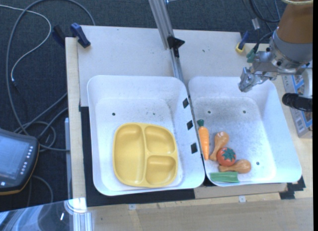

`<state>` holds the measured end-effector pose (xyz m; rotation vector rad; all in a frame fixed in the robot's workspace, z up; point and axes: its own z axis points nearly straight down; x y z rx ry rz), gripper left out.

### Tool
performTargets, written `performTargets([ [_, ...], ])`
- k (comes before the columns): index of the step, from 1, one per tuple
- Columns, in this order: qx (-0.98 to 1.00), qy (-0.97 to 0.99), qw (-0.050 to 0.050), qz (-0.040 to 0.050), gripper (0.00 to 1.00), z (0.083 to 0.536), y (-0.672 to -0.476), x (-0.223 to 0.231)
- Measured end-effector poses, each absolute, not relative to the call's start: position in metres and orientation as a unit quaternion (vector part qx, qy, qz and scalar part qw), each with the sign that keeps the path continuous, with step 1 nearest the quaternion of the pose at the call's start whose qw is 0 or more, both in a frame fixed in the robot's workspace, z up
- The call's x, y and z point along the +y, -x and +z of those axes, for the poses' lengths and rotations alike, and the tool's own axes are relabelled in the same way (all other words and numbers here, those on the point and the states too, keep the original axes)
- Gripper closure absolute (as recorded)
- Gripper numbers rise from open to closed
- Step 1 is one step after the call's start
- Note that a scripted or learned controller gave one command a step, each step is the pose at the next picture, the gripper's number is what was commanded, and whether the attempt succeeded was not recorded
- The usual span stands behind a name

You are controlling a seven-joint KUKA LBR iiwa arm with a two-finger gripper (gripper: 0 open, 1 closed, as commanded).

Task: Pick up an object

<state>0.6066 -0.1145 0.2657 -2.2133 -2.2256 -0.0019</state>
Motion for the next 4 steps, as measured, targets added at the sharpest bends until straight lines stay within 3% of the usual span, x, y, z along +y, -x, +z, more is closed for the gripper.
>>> performTargets([
  [4, -0.709, 0.705, 0.003, 0.0012, 1.00, 0.236, -0.534, 0.090],
])
